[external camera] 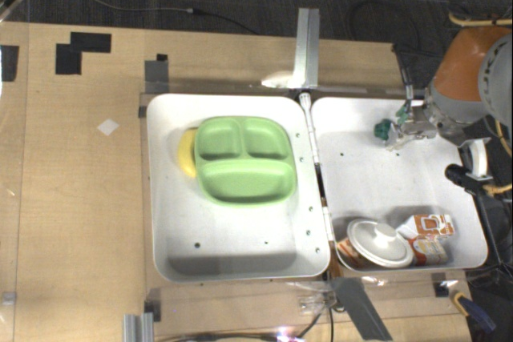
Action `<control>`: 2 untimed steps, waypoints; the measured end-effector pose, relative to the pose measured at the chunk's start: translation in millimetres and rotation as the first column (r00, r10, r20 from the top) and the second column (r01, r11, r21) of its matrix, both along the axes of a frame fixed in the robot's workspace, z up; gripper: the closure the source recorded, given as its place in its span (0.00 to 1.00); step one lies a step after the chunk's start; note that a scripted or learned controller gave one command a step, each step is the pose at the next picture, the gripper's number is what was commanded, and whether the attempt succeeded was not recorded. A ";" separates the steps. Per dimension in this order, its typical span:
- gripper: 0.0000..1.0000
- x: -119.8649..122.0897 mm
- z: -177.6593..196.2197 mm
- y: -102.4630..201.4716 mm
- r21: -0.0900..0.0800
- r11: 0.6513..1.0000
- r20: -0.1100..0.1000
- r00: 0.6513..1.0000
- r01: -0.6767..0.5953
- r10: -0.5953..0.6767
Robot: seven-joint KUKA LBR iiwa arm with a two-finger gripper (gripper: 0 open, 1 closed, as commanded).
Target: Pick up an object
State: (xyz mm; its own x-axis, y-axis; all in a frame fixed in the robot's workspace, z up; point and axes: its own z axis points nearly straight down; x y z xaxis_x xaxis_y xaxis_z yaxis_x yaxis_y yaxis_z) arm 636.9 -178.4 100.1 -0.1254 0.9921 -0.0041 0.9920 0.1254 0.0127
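In the right bin (361, 188) a small teal object (383, 128) lies near the far wall. My gripper (407, 130) hangs right beside it, at its right side, and I cannot tell whether it has a hold on it. Along the bin's near wall lie a round white and grey lid-like dish (377, 243) and a white carton with brown and orange print (429, 236), touching each other. In the left bin (172, 236) a green divided plate (243, 158) rests over a yellow object (186, 153) that peeks out at the plate's left edge.
The grey arm with its orange band (465, 72) comes in over the right bin's far right corner. A metal divider post (308, 52) stands behind the seam between the bins. Black cables (473, 179) hang by the right bin's right wall.
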 end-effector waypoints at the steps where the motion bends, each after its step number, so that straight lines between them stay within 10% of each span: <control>1: 0.00 0.2 0.2 0.1 0.000 1.000 0.001 1.000 0.000 0.000; 2: 0.00 34.0 -13.0 48.6 0.003 0.986 -0.006 0.986 0.166 -0.166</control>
State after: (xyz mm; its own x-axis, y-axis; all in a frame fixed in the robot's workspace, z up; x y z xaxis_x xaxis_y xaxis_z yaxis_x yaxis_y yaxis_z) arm 670.9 -129.8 87.1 0.0409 0.9992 -0.0008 0.9991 -0.0409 0.0068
